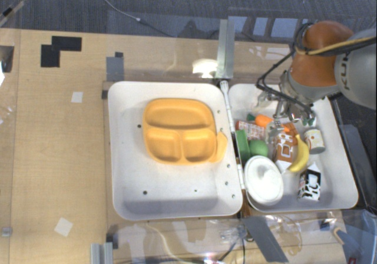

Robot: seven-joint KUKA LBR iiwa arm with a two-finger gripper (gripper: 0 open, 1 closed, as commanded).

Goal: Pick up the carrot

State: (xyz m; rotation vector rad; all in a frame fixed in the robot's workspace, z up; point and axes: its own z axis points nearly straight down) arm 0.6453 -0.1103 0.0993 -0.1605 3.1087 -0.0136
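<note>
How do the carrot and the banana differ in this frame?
The carrot is orange and small, lying near the top of the right bin; the banana is yellow, longer and curved, lying lower down. The carrot sits closer to the gripper than the banana. Both share the right bin.

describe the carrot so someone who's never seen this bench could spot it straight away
Start at the right-hand white bin, the crowded one under the grey arm. Near its far end, beside the gripper, lies the carrot. It is the only small orange piece there, unlike the yellow banana and the white bowl.
</note>
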